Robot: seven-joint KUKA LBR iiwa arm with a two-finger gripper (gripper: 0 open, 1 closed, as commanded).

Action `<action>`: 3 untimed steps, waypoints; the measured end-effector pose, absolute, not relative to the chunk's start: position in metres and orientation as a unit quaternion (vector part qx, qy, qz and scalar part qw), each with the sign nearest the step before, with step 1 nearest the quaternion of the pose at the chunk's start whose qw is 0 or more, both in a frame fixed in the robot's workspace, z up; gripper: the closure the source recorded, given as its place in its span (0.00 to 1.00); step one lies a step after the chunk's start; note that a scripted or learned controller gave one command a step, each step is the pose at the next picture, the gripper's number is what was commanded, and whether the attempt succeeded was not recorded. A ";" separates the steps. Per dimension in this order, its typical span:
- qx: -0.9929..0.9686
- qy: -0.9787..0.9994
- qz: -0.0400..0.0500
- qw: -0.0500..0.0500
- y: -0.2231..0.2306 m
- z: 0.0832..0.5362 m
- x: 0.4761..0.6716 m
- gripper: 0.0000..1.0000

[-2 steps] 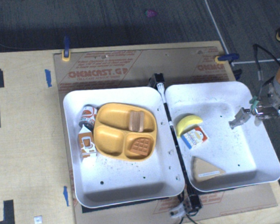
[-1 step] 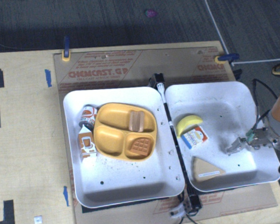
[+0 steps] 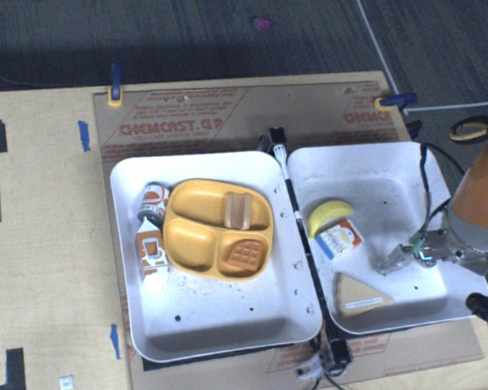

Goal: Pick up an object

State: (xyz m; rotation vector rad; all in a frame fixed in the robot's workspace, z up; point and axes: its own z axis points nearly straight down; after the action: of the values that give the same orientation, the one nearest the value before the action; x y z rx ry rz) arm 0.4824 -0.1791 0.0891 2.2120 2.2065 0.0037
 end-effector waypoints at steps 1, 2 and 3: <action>0.708 0.706 0.002 0.009 -0.132 0.089 0.484 0.00; 0.708 0.706 0.002 0.010 -0.101 0.089 0.484 0.00; 0.710 0.704 0.003 0.017 -0.104 0.101 0.486 1.00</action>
State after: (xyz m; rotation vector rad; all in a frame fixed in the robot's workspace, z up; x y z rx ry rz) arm 0.4857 -0.1045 0.1010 2.2060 2.1900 0.0082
